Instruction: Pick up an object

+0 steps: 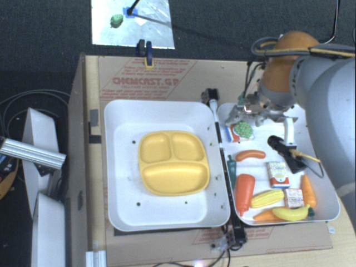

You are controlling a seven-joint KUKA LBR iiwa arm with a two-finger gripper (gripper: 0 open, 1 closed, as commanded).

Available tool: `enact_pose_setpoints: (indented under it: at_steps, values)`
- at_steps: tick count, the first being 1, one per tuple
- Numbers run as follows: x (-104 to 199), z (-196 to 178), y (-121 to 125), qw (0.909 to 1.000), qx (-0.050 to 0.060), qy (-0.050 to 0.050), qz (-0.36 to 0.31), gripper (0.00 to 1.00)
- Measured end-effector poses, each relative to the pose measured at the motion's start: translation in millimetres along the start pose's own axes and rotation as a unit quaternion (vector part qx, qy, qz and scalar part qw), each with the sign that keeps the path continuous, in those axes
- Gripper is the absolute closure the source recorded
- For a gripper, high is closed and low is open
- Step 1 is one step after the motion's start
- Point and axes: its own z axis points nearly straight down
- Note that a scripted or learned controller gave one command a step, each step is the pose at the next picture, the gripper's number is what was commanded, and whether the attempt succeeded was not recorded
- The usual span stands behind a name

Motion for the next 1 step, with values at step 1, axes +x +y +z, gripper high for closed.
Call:
enact_pose_setpoints:
  at_steps: [1]
  values:
    - [0.2, 0.0, 0.0, 1.0, 0.0, 0.0, 0.0, 0.0]
